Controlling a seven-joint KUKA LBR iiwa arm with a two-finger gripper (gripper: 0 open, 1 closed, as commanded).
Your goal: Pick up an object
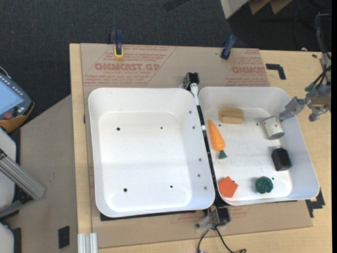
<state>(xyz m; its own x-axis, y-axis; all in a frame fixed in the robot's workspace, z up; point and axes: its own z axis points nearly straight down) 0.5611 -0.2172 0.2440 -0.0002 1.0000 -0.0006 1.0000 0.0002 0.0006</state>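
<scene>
The right bin (pixel 298 141) holds several small objects. A tan block (pixel 231 116) lies at the back, with an orange carrot (pixel 216 135) by the divider. Toward the right are a white-grey cylinder (pixel 273 127) and a black block (pixel 281 158). A green ball (pixel 264 184) and an orange-red piece (pixel 227 186) sit near the front. My gripper (pixel 298 116) hangs over the bin's right rear edge, just right of the cylinder. It is open, with nothing between its fingers. One finger (pixel 289 109) slants down toward the cylinder.
The left bin (pixel 142 152) sits beside the right one, with a black divider clip (pixel 191 80) at the back. Both rest on a brown board (pixel 158 62) held by two blue clamps (pixel 118 42). The arm's wrist and cables (pixel 322 83) stand at the right edge.
</scene>
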